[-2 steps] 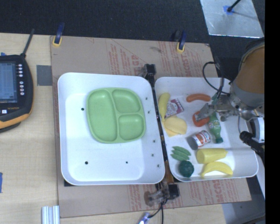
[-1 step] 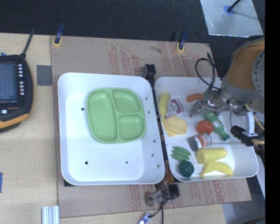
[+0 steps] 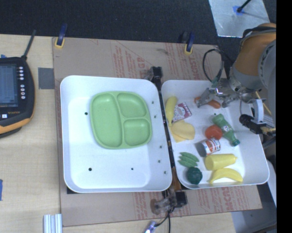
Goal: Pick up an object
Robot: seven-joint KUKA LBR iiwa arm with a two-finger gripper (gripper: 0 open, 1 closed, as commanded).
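My gripper (image 3: 217,95) hangs low over the back of the right bin (image 3: 255,152), at the end of the grey arm with the orange band (image 3: 256,45). A small orange object (image 3: 207,101) lies right under it, touching or nearly so; whether it is gripped is unclear. Several toy foods fill this bin: a banana (image 3: 170,108), a red-and-white packet (image 3: 183,111), a yellow wedge (image 3: 183,131), a red tomato (image 3: 214,131), a green bottle (image 3: 227,129), a small can (image 3: 211,146), a pea pod (image 3: 188,158), a dark green ball (image 3: 194,175) and two yellow pieces (image 3: 222,168).
The left bin (image 3: 77,154) holds a green divided plate (image 3: 121,119). A teach pendant (image 3: 7,93) lies on the bench at far left. Blue and yellow clamps (image 3: 61,36) pin the cardboard sheet at the back. Cables trail beside the arm (image 3: 211,62).
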